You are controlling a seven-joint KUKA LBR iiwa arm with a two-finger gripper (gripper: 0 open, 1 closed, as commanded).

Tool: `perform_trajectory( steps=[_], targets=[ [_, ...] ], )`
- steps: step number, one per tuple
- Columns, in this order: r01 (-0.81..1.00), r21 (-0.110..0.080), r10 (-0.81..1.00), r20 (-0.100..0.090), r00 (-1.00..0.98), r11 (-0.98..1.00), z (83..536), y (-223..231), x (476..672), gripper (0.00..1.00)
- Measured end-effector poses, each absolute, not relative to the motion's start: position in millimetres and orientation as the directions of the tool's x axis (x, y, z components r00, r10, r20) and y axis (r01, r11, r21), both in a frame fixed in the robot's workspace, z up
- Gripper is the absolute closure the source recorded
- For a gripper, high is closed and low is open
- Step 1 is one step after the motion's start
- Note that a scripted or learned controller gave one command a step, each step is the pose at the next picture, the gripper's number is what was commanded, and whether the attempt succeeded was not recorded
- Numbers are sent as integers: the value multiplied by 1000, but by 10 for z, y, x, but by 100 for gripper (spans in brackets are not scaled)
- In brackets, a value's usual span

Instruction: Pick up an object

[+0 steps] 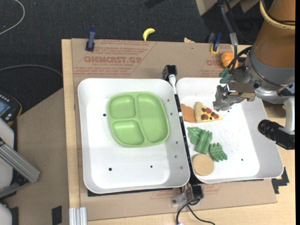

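— Were the fingers of the grey two-finger gripper (224, 103) spread or closed?

— I couldn't tell; they were dark and blurred, just above the toy pizza slice (207, 112) in the right shallow white bin (262, 165).

— Holding anything?

— Nothing seen between them.
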State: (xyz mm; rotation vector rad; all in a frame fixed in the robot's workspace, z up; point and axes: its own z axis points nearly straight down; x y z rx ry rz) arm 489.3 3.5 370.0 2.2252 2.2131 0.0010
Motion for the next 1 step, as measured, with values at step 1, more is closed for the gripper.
perform_trajectory(
  steps=[1],
  targets=[
    [1000, 5, 1000, 2, -7, 7, 3942, 702, 4792, 100]
  ],
)
